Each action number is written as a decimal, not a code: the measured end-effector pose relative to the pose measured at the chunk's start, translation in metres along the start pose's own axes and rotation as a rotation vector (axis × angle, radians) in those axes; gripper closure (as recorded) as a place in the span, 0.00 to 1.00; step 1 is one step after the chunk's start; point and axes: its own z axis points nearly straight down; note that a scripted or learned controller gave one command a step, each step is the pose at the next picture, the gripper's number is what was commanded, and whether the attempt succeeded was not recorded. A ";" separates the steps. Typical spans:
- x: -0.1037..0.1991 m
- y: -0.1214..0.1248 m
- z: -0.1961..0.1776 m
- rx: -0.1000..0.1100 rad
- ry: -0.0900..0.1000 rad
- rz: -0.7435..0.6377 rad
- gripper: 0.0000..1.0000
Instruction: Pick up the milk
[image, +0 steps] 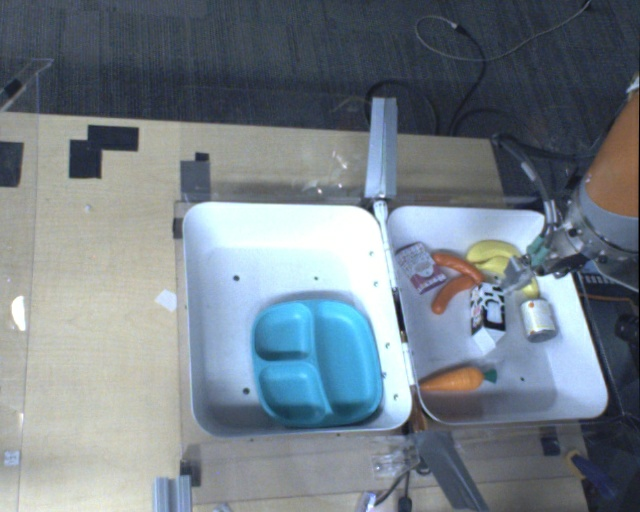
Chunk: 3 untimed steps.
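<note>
Just left of gripper (528, 268), slightly nearer: milk (488, 307) carton in right bin (590, 400), long axis near–far; grip state indiscernible.

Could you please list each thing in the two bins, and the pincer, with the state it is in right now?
milk carton: lying in the right bin, not gripped
pincer: above the right bin, beside the carton
blue plate: flat in the left bin
carrot: lying on its side
sausages: lying crossed
banana: lying at the back
metal can: on its side
snack packet: lying flat
</note>
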 end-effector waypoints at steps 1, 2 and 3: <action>0.011 -0.019 -0.138 -0.002 -0.001 -0.109 1.00; 0.039 0.021 -0.137 0.000 0.000 -0.055 1.00; 0.039 0.024 -0.149 -0.006 -0.003 -0.062 1.00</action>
